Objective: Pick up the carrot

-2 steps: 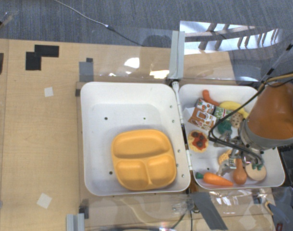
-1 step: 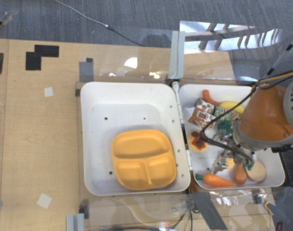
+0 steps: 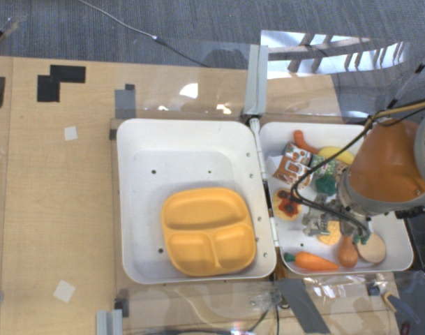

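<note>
The camera view is looking down on two shallow white bins sitting side by side on the wooden bench (image 3: 51, 208). The left bin (image 3: 139, 159) is holding a single yellow divided tray (image 3: 209, 230), which is lying toward its near edge with its compartments facing up.

The right bin (image 3: 400, 257) is carrying a crowded pile of toy food. An orange sausage-like piece (image 3: 304, 143) is lying near the far wall, with a brown-and-white printed pack (image 3: 293, 165) just beside it and a yellow piece (image 3: 336, 155) to its right. A dark green item (image 3: 326, 184) is sitting near the middle, and a red piece (image 3: 289, 206) is lying by the left wall. A brown pear-shaped piece (image 3: 348, 252) and a pale egg-shaped piece (image 3: 372, 248) are resting by the near wall.

The carrot (image 3: 314, 261) is lying flat along the near wall of the right bin, toward its left corner, just left of the brown piece. It is showing as a smooth orange tapering body with a small green tip at its left end.

The arm, with its orange band (image 3: 382, 166), is reaching in from the right, and the gripper (image 3: 322, 223) is hanging low over the middle of the pile, apart from the carrot. Whether it is released or clenched I cannot tell.
</note>
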`<control>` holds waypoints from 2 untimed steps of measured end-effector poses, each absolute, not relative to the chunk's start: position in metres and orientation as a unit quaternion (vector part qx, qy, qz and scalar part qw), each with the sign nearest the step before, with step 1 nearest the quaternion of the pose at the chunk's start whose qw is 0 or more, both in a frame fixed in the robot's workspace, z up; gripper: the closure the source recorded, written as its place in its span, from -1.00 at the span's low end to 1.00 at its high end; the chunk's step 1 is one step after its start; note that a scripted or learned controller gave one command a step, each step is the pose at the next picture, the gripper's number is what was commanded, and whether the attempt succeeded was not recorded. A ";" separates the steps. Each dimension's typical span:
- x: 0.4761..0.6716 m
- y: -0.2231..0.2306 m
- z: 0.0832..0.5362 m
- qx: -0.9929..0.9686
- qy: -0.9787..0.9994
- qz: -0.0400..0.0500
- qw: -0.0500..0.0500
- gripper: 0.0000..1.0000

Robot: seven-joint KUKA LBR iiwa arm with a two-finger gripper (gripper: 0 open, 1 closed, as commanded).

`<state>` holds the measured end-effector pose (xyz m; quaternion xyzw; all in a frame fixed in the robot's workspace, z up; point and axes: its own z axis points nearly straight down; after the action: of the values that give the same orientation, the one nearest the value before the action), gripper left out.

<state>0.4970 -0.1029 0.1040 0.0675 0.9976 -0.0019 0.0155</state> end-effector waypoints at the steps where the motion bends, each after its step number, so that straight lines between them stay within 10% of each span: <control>1: 0.533 -0.133 0.217 -0.091 0.996 -0.002 0.008 1.00; 2: 0.513 -0.150 0.111 -0.149 0.989 -0.003 0.011 1.00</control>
<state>0.5130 -0.1497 0.1106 -0.1486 0.9888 -0.0029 0.0112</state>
